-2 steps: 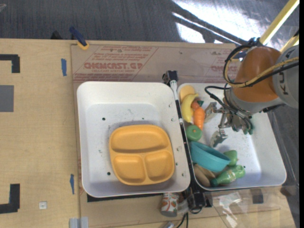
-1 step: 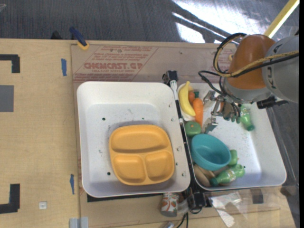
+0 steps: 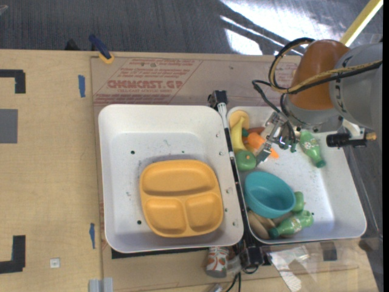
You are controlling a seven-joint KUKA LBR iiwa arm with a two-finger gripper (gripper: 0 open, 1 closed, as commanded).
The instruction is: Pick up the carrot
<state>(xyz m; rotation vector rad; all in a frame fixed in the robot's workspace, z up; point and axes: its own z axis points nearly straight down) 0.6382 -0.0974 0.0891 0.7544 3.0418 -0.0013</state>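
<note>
Claw [image 3: 269, 146] over carrot [image 3: 258, 142], crowded against right bin [image 3: 340, 218] left wall.

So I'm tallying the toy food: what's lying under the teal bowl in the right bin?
Below the teal bowl, a tan piece and a green vegetable stick out from its near rim. How far they run beneath it, or what else it covers, is hidden.

A tan bench [image 3: 48, 181] carries two white bins side by side: the right bin [image 3: 340, 193] sits under the gripper [image 3: 271, 143], the left bin [image 3: 121, 139] beside it, away from the arm. Black tape marks [image 3: 15, 81] lie farthest off
</note>
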